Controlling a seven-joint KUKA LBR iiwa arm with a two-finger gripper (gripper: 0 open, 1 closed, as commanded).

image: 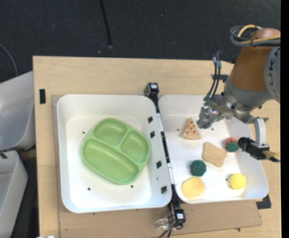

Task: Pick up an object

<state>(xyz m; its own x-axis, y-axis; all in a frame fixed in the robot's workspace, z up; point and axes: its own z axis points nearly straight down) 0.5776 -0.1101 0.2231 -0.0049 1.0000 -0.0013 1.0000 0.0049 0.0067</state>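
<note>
The right bin (179, 108) holds several small toy foods. A pizza slice (190, 130) lies near its middle, with a tan bread slice (214, 154) below it. A dark green ball (198, 167), a yellow piece (193, 187), a yellow ball (237, 181) and a small red item (231, 145) lie towards the front and right. My gripper (205, 119) hangs low over the bin just to the right of the pizza slice, at the end of the orange-banded arm. Nothing shows between its fingers.
The left bin (67, 182) holds a green divided plate (115, 150). A black divider with clips (160, 143) runs between the two bins. A white object (5, 113) sits off the bench at the left. Cables cross the dark floor behind.
</note>
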